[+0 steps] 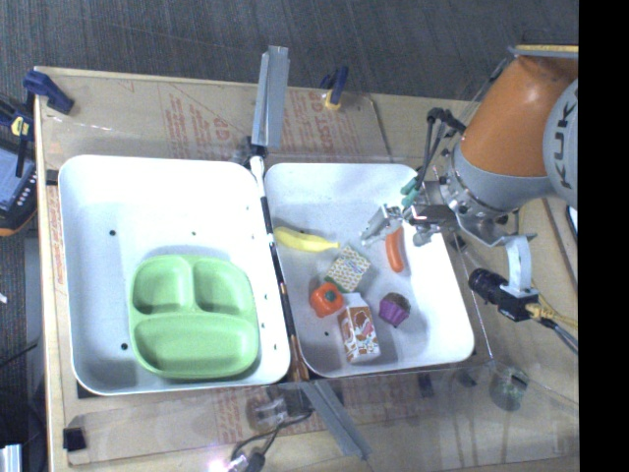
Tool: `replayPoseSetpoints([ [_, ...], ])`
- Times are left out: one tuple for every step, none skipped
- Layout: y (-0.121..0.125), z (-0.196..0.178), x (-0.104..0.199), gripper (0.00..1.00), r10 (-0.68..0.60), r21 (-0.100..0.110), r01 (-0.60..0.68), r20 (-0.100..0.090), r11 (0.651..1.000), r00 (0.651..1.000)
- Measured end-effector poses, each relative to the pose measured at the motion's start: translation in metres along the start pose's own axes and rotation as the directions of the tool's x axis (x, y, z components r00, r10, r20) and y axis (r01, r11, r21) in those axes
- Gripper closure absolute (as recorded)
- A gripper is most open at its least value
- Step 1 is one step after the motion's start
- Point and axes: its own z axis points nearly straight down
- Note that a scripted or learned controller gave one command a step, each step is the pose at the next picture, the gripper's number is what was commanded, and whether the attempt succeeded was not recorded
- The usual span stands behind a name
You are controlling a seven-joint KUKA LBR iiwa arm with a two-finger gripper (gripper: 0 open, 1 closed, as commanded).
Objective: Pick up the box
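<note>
The box (360, 333), a small carton with a brown and white face, is lying in the right bin (447, 347) toward its near edge, just left of a purple cup-shaped toy (394, 310) and just near an orange-red toy (327, 298). A checkered packet (348, 266), a banana (304, 239) and an orange carrot-like piece (395, 252) are sitting farther back. The jaws (383, 222) are hanging apart over the bin's far right part, gripping nothing. A green divided tray (194, 318) is resting in the left bin (88, 200).
</note>
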Motion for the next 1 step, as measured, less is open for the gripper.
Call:
replayPoseSetpoints([
  [0.0381, 0.1244, -0.023, 0.0, 0.03, 0.002, -0.03, 0.001, 1.0, 1.0],
])
